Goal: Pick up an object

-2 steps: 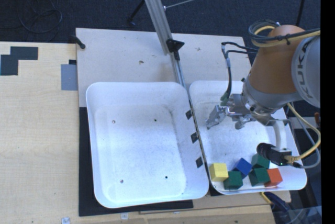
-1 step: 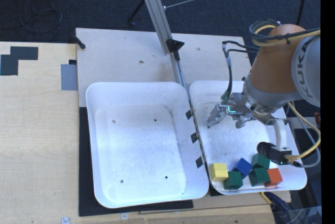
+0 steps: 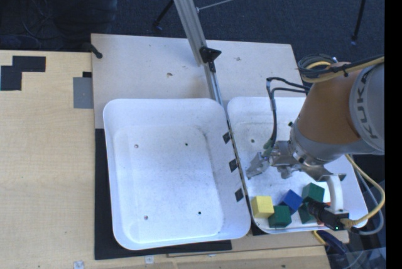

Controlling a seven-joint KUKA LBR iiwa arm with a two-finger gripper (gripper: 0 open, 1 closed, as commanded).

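Hand poised low in the right bin, finger state impossible to tell, nothing visibly held, probably lining up on blocks clustered at the bin's near edge.

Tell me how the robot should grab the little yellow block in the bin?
Judging by the view, best from straight above, pinching the yellow block across its far and near flat faces. It sits low near the right bin's left wall, and a green block crowds its right side, so those two sides look cramped. The gripper is just beyond it.
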